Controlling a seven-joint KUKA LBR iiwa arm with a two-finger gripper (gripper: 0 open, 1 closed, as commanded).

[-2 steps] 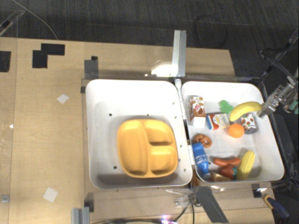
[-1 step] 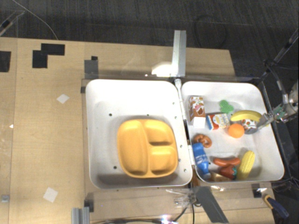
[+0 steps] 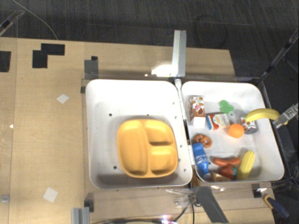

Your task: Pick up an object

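Look at the wooden bench (image 3: pixel 42 139): two shallow white bins sit side by side in the middle of the frame. The left bin (image 3: pixel 100 125) carries a yellow divided plate (image 3: pixel 147 147), lying toward its lower centre. The right bin (image 3: pixel 266 171) holds your candidates for picking. At its upper left stands a small brown and white carton (image 3: pixel 196 108), with a red and white box (image 3: pixel 218 121) just to its lower right and a green piece (image 3: pixel 226 106) above that box. A banana (image 3: pixel 262 114) curves along the upper right, close to the bin's rim, and an orange ball (image 3: pixel 236 131) lies just below its left end. Toward the lower left you see a pretzel (image 3: pixel 202 140) above a blue bottle (image 3: pixel 201 157). A red sausage (image 3: pixel 226 162) and a corn cob (image 3: pixel 246 164) lie near the bottom edge, the cob tilted upright beside the sausage. As for the gripper, you cannot tell its state from here.
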